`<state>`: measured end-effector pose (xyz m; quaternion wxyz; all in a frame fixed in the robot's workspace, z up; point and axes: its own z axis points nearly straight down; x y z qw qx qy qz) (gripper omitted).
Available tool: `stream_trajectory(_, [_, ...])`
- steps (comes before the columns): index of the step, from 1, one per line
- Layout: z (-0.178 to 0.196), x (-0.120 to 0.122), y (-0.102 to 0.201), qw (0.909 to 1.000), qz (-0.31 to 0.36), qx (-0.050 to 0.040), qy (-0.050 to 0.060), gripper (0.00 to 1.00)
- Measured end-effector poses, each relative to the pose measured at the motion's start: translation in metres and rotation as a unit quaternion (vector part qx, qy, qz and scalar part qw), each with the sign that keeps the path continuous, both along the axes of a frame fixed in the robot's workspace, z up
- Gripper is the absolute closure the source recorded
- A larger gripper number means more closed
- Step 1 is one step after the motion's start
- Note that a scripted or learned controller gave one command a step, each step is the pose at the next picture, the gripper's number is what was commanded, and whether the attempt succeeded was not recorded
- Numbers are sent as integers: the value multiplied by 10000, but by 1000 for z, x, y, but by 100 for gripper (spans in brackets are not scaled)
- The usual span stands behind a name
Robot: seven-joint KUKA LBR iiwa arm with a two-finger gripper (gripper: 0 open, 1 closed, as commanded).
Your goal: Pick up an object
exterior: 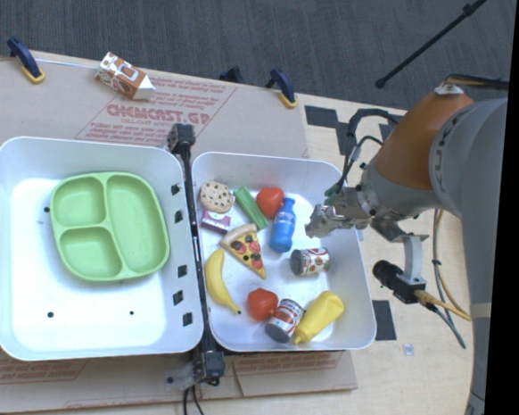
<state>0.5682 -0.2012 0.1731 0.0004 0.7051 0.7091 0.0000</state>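
Observation:
The right bin (351, 184) holds a cookie (216, 195), a green stick (251, 207), a red tomato (270, 198), a blue bottle (282, 227), a pizza slice (246, 248), a banana (218, 281), a second red fruit (260, 303), two small cans (309, 262) (284, 320) and a yellow mustard bottle (319, 316). My gripper (323, 223) hovers at the bin's right side, just right of the blue bottle and above the upper can. I see nothing between its fingers.
The left bin (11, 299) carries a green divided plate (109, 225). A small carton (122, 76) lies on the cardboard sheet behind the bins. Blue clamps (283, 86) (25, 58) stand at the bench's back edge. Cables hang at the arm's right.

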Motion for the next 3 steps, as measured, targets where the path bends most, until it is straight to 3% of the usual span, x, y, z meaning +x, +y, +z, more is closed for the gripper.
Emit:
stream_trajectory(1, [-1, 0, 0, 10000, -2, 3, 9, 0])
stream_trajectory(2, [-57, -42, 0, 9999, -3, -58, -107, 0])
stream_trajectory(3, [-44, -39, -2, 9999, 16, -90, -139, 100])
